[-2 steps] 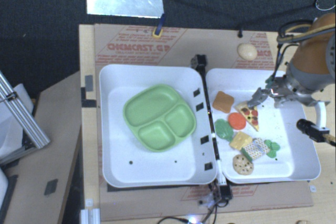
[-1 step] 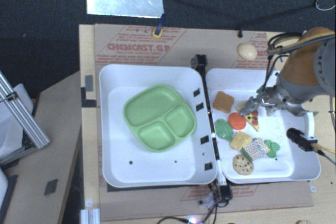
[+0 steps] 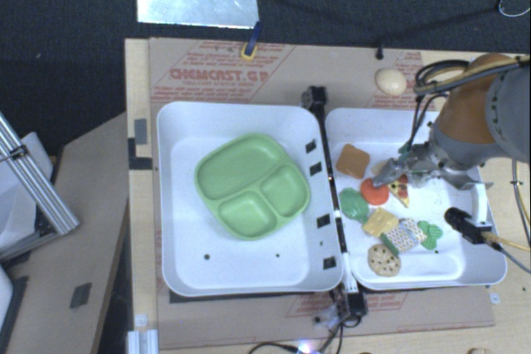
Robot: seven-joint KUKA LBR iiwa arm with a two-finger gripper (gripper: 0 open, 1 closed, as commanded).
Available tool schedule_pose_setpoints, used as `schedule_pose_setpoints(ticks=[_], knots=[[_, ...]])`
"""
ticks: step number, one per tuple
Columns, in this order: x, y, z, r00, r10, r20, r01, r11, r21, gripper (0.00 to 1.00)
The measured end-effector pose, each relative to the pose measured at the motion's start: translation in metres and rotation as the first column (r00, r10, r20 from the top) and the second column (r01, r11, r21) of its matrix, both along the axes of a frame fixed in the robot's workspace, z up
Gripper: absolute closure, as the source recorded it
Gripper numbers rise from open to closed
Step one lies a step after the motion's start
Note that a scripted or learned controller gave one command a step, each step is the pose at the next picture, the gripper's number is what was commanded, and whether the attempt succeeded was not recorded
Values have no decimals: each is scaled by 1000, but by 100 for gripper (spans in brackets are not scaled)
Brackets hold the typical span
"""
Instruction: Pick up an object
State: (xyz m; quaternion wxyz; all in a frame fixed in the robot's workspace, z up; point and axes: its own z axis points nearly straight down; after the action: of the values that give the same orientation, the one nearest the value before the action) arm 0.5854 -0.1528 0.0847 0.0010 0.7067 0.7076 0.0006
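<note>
The right bin (image 3: 477,265) holds several toy foods. A brown toast (image 3: 353,160) lies at its upper left. Below it sit a red tomato (image 3: 374,194), a green leaf (image 3: 353,206), a yellow cheese piece (image 3: 380,221), a waffle cracker (image 3: 404,236), a green broccoli (image 3: 430,232) and a cookie (image 3: 383,259). A pizza slice (image 3: 401,192) lies just right of the tomato. My gripper (image 3: 397,172) reaches down from the right, low over the tomato and pizza slice, and I see nothing lifted in it.
The left bin (image 3: 178,253) holds a green divided plate (image 3: 253,186). A beige egg-shaped thing (image 3: 391,81) rests on the cardboard behind the right bin. The grey arm (image 3: 469,124) covers the right bin's upper right part.
</note>
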Motion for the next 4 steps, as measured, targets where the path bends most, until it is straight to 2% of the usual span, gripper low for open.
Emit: schedule_pose_setpoints(ticks=[1, 3, 4], knots=[[2, 0, 14, 1000, 0, 7, 0, 1000, -1, 100], [17, 5, 118, 1000, 5, 3, -5, 1000, -1, 100], [18, 5, 141, 1000, 5, 1, -5, 1000, 0, 100]])
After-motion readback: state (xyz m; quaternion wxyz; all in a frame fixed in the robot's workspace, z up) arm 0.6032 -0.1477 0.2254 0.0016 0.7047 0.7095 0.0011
